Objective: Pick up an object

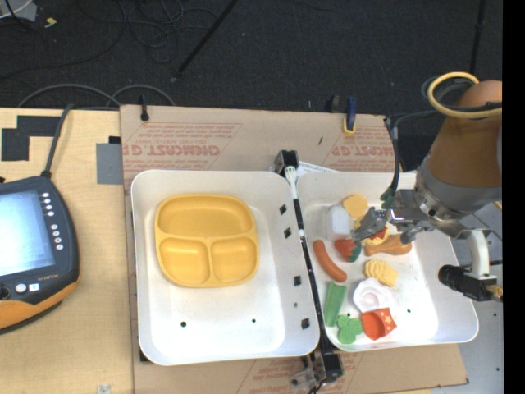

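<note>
Toy foods (361, 281), roughly 10, right bin (443, 314), gripper (379, 226) above

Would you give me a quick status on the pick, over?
Gripper low over right bin, among toy food. Nothing seen held. Sausage lies nearby. Yellow tray in left bin.

Glossy smooth plastic on the yellow divided tray (206, 240) and white bins (164, 318); matt printed cardboard (205, 142) beneath; pale wood bench (82, 335) at left.

A robotics lab: a teach pendant (29, 249) lies at the tabletop's left edge, loose cables (164, 31) trail behind, and cardboard (213, 142) lines the bins (148, 318).
</note>
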`<control>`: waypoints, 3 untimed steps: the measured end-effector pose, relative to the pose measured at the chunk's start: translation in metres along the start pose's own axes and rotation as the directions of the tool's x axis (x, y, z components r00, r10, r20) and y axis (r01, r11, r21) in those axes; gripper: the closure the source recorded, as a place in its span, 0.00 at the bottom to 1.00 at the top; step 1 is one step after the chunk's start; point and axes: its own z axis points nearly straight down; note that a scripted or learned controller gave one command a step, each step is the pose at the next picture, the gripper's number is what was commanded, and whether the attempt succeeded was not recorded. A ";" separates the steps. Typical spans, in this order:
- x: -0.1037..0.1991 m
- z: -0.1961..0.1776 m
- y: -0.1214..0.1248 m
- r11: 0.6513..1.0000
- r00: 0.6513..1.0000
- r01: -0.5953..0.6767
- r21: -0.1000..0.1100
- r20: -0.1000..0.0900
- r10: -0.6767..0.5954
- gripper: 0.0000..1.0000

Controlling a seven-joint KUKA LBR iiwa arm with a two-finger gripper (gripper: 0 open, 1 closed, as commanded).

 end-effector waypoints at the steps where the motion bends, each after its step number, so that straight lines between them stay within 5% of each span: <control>1: 0.019 0.124 -0.046 1.000 1.000 0.000 0.015 -0.004 0.000 0.00; 2: -0.002 0.047 -0.062 1.000 1.000 -0.001 -0.006 0.002 0.001 0.00; 3: -0.003 0.041 -0.063 1.000 1.000 -0.007 0.001 -0.001 0.007 1.00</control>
